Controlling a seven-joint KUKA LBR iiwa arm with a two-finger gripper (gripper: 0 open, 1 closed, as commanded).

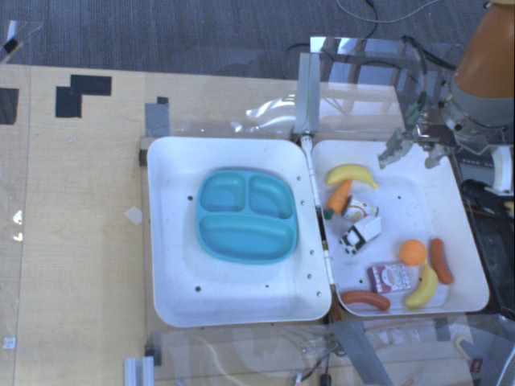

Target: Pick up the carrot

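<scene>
A divided plate [245,215] lies in the left bin [169,296]. In the right bin [471,296], the carrot [339,195] lies just before a banana [352,174].

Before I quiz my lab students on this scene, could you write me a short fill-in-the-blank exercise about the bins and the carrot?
1. The blue divided plate lies in the ____ bin as the camera sees it.
2. The carrot lies just below a ____ banana.
3. The gripper hangs over the far edge of the right bin, holding ____.
4. The round orange sits between two ____.

Missing words: left; yellow; nothing; sausages
</scene>
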